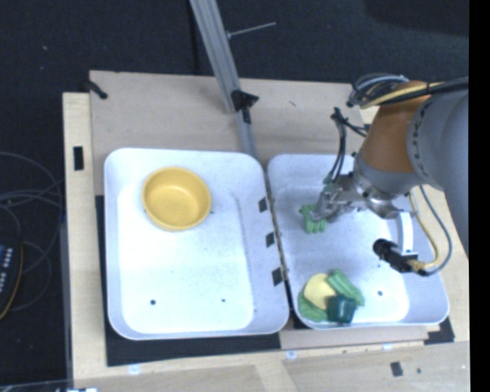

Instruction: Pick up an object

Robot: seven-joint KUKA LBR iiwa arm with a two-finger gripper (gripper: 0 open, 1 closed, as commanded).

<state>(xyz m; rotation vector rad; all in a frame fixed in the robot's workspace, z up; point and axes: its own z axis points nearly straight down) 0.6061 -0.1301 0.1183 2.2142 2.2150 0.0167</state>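
While the arm [396,141] reaches in over the right bin [425,305], its gripper [327,207] sits low at a small green object [313,219] near that bin's left wall.

The green object lies on the bin floor right at the gripper's tip, touching it or just under it (the wrist hides the fingers, so I cannot tell how wide the claw stands or whether it has hold of anything). Toward the near edge of the same bin rests a cluster of a yellow piece [316,288], a light green piece [345,286] and a dark green block [340,309], pressed together. In the left bin [188,300], a yellow bowl [176,198] stands upright in the far left part.
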